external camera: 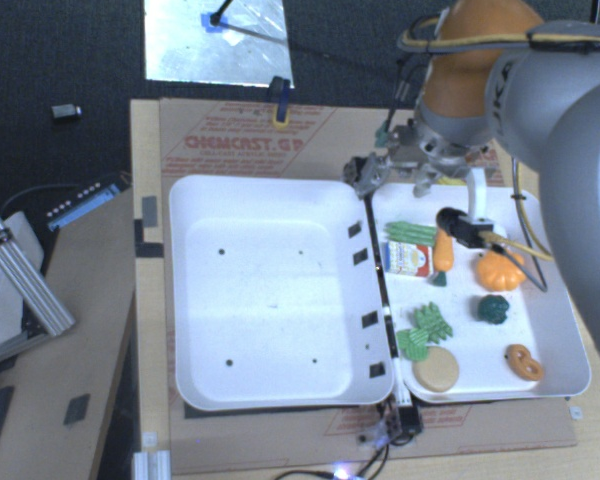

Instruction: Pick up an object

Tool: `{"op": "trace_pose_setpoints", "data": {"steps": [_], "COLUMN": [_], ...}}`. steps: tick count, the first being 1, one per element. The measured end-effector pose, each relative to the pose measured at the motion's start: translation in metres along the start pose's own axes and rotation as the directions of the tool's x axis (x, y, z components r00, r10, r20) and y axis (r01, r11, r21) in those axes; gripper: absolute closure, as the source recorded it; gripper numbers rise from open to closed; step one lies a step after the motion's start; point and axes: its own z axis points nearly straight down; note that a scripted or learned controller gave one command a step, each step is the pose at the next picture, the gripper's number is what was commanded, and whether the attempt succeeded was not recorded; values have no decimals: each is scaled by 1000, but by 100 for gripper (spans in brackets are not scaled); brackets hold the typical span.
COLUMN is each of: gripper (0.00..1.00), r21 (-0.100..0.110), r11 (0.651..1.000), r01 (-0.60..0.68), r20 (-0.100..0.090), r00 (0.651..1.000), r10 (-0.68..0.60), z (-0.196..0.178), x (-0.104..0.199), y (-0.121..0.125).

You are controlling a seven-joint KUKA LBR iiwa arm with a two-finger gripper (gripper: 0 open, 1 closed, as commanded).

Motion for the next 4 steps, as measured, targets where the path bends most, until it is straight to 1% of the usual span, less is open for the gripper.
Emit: {"op": "trace_pose_setpoints", "data": {"steps": [1,2,3,4], "gripper": [0,0,0,100], "r21": [-3,0,3,-5], "r11": [1000,1000,1000,1000], "r01": [2,-1,-1,-9], "r20": [-1,1,1,2], "r00": [1000,1000,1000,1000], "r10": [-2,1,1,9], "z": [19,117,120,107], "x": [103,178,239,234], "y": [-7,1,-86,-81]}}
